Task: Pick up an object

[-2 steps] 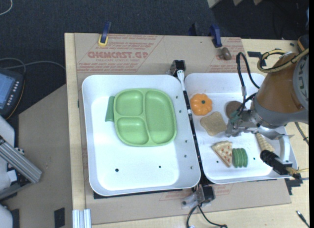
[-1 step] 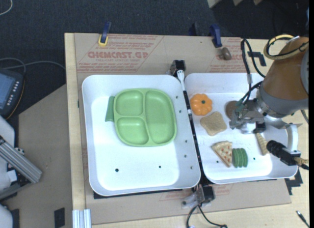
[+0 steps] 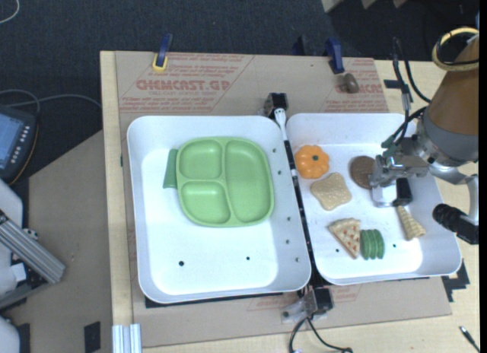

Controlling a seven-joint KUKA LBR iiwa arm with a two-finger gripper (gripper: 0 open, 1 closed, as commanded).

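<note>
Claw: claw [image 3: 386, 182] is low in the right bin [image 3: 426, 262], between the brown disc [image 3: 361, 169] and the ridged stick [image 3: 411, 222]; how far it is open I cannot tell.
Holding: nothing seen in it.
Nearest object: brown disc, just beside.
Others: cracker [image 3: 330, 190], pumpkin [image 3: 311, 160], pizza slice [image 3: 347, 235], green piece [image 3: 372, 243].
Left bin: green tray [image 3: 224, 180].
Progress: judged not lifted yet; grasp and raise remain.
</note>
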